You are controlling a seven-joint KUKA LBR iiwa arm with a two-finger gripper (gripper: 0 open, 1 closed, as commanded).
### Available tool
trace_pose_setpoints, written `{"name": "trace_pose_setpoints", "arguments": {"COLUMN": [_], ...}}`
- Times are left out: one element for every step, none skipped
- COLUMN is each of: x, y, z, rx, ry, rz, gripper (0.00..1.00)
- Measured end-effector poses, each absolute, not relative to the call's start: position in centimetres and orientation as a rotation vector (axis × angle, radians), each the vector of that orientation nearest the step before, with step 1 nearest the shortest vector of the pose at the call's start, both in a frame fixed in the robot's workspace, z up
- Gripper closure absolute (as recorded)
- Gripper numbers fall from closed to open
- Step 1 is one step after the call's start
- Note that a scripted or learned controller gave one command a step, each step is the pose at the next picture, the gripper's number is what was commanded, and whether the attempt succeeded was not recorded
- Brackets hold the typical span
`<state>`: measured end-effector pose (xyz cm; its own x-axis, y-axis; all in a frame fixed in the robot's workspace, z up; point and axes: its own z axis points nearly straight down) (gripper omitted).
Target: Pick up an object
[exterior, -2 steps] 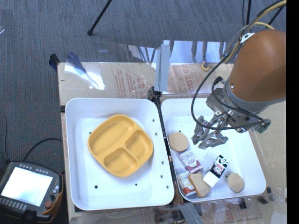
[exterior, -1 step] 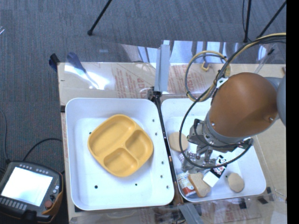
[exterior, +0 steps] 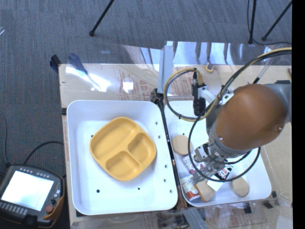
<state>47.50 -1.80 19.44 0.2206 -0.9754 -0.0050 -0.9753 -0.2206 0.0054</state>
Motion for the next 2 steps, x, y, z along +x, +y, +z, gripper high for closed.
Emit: {"name": "trace_pose_setpoints", "arguments": {"x": [47.6, 48.9], "y": [-4.4, 6.5], "z": [25.3, 20.2], "rx": [3.005, 3.099], "ry": [-0.932, -0.533], "rz": [-0.008, -0.019], "gripper": [1.0, 1.0]}}
